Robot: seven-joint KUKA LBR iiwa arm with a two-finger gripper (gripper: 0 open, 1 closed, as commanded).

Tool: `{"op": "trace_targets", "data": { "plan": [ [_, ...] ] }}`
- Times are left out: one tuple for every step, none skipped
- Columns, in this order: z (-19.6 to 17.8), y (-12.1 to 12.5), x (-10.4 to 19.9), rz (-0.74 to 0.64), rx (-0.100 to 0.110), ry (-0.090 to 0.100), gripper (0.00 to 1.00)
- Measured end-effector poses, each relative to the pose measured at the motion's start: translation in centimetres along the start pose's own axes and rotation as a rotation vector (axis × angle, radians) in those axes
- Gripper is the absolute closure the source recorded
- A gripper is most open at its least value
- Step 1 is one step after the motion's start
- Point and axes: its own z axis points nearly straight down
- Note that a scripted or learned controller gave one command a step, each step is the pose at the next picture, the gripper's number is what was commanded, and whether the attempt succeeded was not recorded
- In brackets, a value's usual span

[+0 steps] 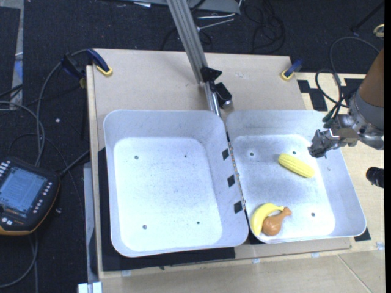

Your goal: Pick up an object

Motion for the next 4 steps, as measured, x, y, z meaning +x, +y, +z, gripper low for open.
{"op": "trace_targets", "data": {
  "plan": [
    [-2.9, 0.1, 0.0, 0.000, 0.003, 0.001, 1.00],
    [-3.2, 0.9, 4.8, -0.004, 0.005, 0.002, 1.00],
    [-3.1, 1.3, 9.6, -0.005, 0.005, 0.002, 1.00],
    [-3.0, 2.2, 14.2, -0.004, 0.006, 0.002, 1.00]
  ]
}}
